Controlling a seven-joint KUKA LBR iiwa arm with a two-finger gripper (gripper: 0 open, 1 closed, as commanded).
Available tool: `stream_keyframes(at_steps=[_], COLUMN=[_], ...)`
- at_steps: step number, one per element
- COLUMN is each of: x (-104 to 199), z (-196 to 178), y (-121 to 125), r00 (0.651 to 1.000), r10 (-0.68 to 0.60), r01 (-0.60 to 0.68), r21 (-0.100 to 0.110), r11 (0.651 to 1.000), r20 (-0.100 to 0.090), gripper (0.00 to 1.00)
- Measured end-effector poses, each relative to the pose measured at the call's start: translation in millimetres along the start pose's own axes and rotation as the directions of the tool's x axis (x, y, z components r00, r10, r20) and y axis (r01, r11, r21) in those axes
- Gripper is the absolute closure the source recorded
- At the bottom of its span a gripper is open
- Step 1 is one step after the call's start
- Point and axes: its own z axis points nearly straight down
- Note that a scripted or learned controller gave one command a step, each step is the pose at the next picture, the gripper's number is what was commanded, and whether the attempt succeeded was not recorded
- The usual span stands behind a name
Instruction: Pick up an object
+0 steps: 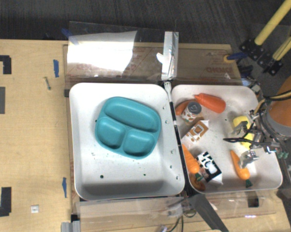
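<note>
- Hovering low over the right bin (269,178), the gripper (247,146) sits near that bin's outer edge, with the orange-banded wrist just behind it at the frame side.
- Gripper state: cannot tell whether wide or narrow; dark linkage and cables clutter the tip, and nothing is clearly seen held between.
- Nearest candidates: a yellow object (240,123) just above and touching the gripper outline; a small orange carrot-like piece (240,170) just below it.
- Farther off, toward the bin divider: a black-and-white packet (209,167), a long orange carrot (191,162), a small brown carton (196,131), a round-lidded item (191,110) and an orange piece (210,102) at the far rim.
- Left bin (87,168) holds 1 teal divided tray (128,126), well apart from the gripper.
- Judgement: the step is settling on 1 target. Best bet is the small orange piece below, since it lies alone on bare bin floor.
- Advice: centre over its middle, align across its narrow width, descend straight.
- Risk: bin wall close by; yellow object may get nudged.
</note>
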Motion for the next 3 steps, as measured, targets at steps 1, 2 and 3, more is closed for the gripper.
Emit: stream_keyframes(at_steps=[1,2,3], x=[2.5,3.8,6.6], z=[-1.0,-1.9,-2.7], y=[1.5,11.3,6.8], r00=[0.999,1.000,1.000], r10=[-0.039,-0.019,-0.022], r01=[0.039,0.019,0.022], r21=[0.001,0.000,0.003], r11=[0.999,1.000,1.000], r20=[0.008,0.011,0.017], gripper=[0.00,0.00,0.00])
